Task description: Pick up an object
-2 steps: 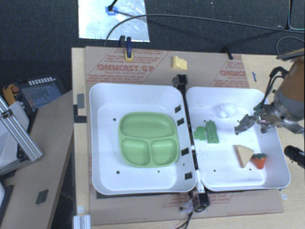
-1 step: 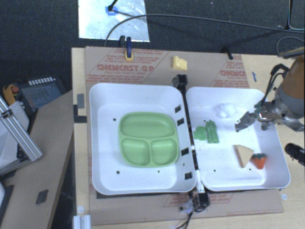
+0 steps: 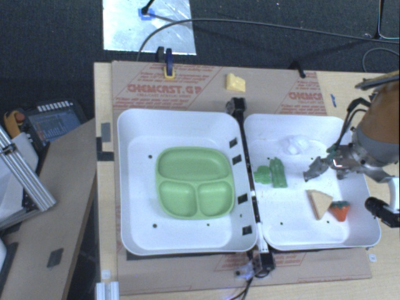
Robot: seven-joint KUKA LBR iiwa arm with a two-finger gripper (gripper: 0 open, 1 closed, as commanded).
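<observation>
Dark carpet surrounds a bench (image 3: 206, 80) bearing 2 white bins; the right bin (image 3: 362, 230) holds a green toy (image 3: 272, 173), a tan wedge (image 3: 319, 203) touching a small orange-red piece (image 3: 339, 210), and a clear wrapper (image 3: 294, 145). Just above the wedge, the gripper (image 3: 314, 169) hangs over bare bin floor, holding nothing visible; its opening cannot be judged. Left bin (image 3: 134, 130) holds a green divided plate (image 3: 193, 182).

Arm (image 3: 381, 124) cut off at right edge.

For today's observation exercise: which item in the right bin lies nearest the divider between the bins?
The green toy; the tan wedge and orange piece lie farther right.
</observation>
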